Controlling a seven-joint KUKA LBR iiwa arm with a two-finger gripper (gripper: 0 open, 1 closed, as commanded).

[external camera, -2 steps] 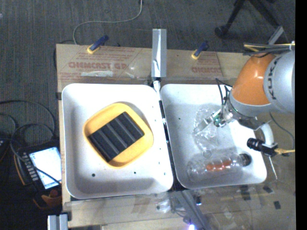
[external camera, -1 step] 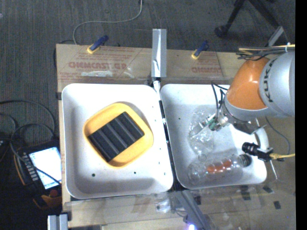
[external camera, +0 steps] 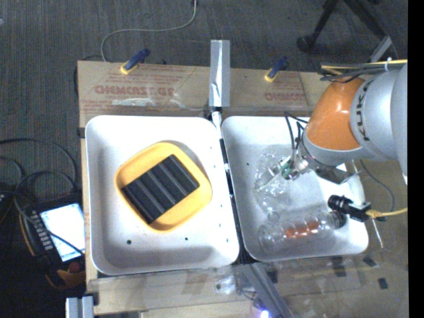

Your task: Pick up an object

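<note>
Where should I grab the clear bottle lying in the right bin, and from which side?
Probably its mid-body, by the orange patch, coming straight down. The clear bottle lies on its side, long axis along the right bin's lower wall in this view, so a grasp closing across its narrow width should fit.

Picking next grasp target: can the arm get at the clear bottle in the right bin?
Probably yes. The clear bottle lies on its side by the near wall of the right bin, nothing on top. The gripper is above crumpled clear plastic in the same bin. That wall may crowd it.
</note>
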